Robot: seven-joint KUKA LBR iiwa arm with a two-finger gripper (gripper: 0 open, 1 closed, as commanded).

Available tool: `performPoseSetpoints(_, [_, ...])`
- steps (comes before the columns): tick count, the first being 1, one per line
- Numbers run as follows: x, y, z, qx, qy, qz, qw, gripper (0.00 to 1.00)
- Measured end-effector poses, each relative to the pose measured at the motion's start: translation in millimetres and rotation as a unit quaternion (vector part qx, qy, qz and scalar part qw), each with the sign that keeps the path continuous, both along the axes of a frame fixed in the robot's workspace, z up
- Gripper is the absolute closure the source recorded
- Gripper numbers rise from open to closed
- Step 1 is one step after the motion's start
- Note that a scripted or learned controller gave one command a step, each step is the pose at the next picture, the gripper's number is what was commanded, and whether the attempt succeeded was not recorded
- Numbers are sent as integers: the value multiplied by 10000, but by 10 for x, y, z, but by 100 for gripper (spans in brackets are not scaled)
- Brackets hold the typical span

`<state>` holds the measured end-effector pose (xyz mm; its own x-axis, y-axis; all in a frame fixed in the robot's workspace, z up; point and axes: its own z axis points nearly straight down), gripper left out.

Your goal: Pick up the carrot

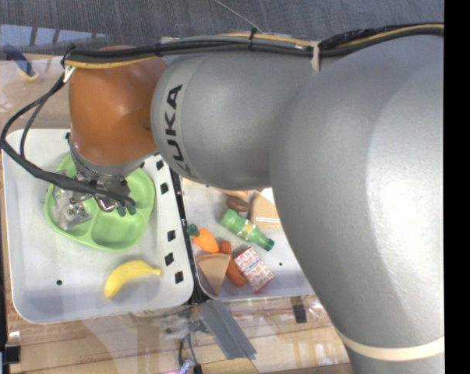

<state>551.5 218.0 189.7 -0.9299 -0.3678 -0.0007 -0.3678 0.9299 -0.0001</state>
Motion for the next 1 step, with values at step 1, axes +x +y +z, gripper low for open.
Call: performPoseSetpoints(1, [-43, -958, 759, -3, -32, -297, 9996, 100])
